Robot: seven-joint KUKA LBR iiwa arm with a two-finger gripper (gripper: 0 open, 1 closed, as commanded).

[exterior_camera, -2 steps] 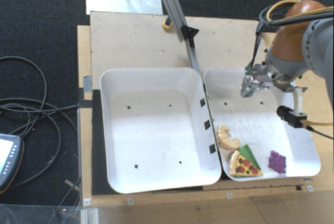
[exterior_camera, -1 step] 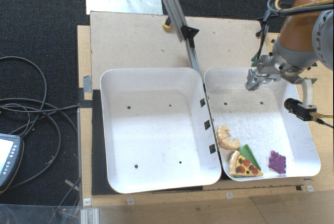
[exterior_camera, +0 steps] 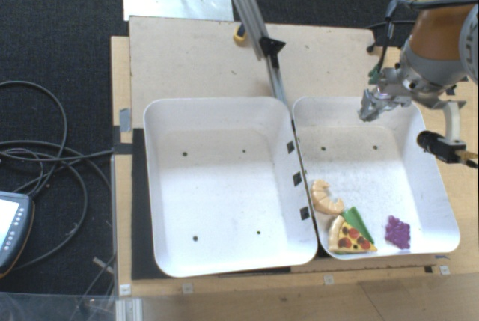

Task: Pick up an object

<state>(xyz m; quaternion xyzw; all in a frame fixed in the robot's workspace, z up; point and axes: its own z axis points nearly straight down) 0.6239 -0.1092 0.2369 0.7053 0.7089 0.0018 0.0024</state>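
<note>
Four toys (exterior_camera: 352, 226) in right bin (exterior_camera: 426, 162)

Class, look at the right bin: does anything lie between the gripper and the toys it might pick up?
Nothing visible does. The gripper hangs over the far edge of the right bin; the croissant, pizza slice and purple grapes lie at its near end, with bare bin floor between.
</note>
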